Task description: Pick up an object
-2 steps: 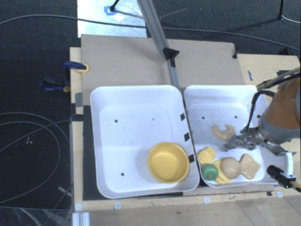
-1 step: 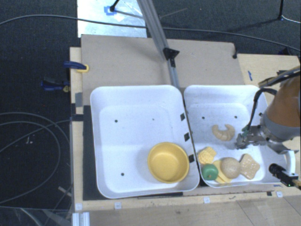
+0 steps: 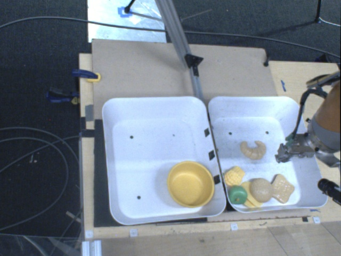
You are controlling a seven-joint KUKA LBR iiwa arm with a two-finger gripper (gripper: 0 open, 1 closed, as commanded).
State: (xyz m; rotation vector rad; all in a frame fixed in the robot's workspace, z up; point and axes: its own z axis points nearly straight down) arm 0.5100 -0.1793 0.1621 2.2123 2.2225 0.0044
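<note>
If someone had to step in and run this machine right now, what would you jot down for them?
Gripper: low over the right bin, near its right wall; nothing visibly between its fingers, and whether they are open or shut is too small to tell.
Right bin holds: croissant just left of the gripper; at the front, a yellow piece, green piece, round tan piece and waffle-like piece.
Left bin holds a yellow bowl.
Done: no pick visible.
Left: grasp and lift one object; the croissant looks nearest.
</note>
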